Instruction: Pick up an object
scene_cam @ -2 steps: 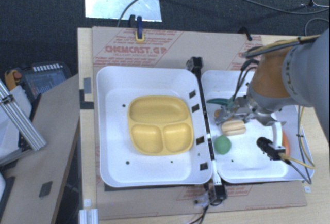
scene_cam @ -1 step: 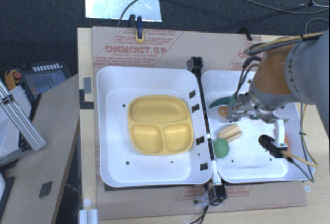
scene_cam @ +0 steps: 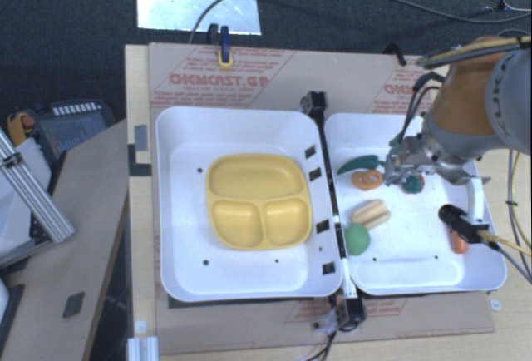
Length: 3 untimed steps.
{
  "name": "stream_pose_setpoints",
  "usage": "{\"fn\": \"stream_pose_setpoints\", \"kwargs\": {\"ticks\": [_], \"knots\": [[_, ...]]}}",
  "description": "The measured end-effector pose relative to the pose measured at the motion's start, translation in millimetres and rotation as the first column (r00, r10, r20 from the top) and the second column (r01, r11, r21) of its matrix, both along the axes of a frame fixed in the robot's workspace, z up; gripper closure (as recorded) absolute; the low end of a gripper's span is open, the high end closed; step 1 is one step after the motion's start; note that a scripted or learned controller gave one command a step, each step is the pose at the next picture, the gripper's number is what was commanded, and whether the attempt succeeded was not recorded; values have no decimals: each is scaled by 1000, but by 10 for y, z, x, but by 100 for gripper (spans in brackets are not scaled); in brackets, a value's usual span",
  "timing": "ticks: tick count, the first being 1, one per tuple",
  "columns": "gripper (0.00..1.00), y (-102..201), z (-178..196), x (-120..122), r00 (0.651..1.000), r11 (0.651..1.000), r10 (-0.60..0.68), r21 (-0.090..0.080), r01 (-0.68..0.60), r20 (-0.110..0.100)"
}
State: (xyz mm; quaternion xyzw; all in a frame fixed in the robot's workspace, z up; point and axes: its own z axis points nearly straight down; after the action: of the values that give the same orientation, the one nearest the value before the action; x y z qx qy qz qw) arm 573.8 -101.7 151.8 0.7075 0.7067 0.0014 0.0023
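While the arm (scene_cam: 478, 106) reaches in from the right, its gripper (scene_cam: 405, 168) hangs low over the back part of the right bin (scene_cam: 416, 268). How far its fingers are apart cannot be made out, and I cannot tell if it has hold of anything. A small teal thing (scene_cam: 413, 182) sits right under the gripper tip. Just to the left of the gripper lies an orange toy (scene_cam: 366, 179), with a green pepper (scene_cam: 359, 163) touching its back side. Nearer the front, well apart from the gripper, lie a tan bun (scene_cam: 371, 213) and a green ball (scene_cam: 357, 239) close together by the wall between the bins. An orange carrot (scene_cam: 459, 242) lies near the right wall. A yellow tray (scene_cam: 256, 200) with three parts rests in the left bin (scene_cam: 179, 210).
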Motion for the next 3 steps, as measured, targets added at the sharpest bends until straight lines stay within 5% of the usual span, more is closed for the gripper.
{"fn": "stream_pose_setpoints", "kwargs": {"ticks": [2, 3], "knots": [[100, -2, 868, 36, 1000, 1000, 5, 0, -5, 1], [100, 609, 880, 129, 1000, 1000, 11, 3, -11, -2]]}}
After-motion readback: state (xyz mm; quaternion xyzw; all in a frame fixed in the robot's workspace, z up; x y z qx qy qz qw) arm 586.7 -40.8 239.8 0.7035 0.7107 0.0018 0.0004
